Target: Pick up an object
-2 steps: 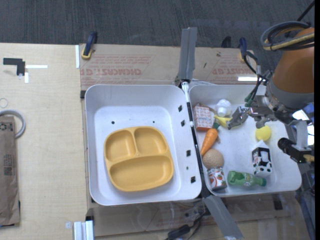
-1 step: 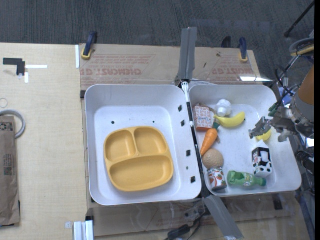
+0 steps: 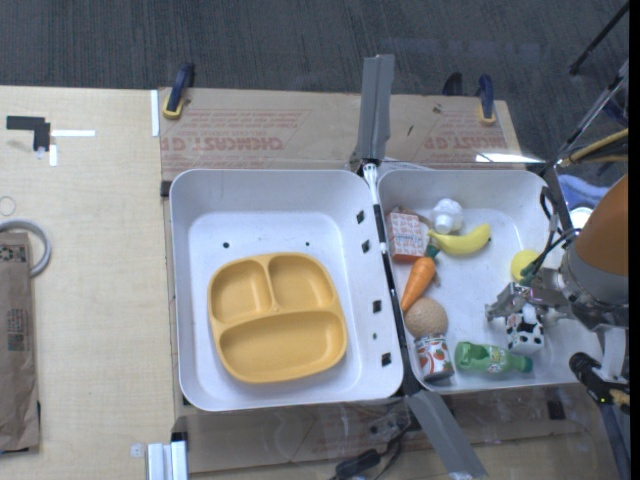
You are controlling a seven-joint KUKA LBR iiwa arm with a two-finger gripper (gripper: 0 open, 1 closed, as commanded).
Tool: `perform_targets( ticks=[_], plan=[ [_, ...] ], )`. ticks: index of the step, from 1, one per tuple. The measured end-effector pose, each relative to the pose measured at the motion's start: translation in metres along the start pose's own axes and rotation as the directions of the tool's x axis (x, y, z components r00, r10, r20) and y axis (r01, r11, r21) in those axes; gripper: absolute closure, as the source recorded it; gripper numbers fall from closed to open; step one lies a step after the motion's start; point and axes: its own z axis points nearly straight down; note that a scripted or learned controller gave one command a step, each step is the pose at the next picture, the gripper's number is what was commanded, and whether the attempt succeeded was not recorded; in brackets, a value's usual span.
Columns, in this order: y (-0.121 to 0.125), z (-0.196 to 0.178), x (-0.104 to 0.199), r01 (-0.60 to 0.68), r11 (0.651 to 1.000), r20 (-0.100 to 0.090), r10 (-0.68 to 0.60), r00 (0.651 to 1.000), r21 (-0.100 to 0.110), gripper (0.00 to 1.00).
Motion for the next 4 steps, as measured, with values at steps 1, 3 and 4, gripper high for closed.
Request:
perform_targets(
  ticks=[1,3,4],
  plan=[
    [0.000,0.000,-0.001,-0.381,0.925,-0.003,0.381,0.925,0.001,0.00],
    [0.047,-0.003,0.004,-0.283,0.959,0.000,0.283,0.959,-0.007,1.00],
    [0.009,-0.113,0.061,-0.102,0.995,0.001,0.102,0.995,0.001,1.00]
  ],
)
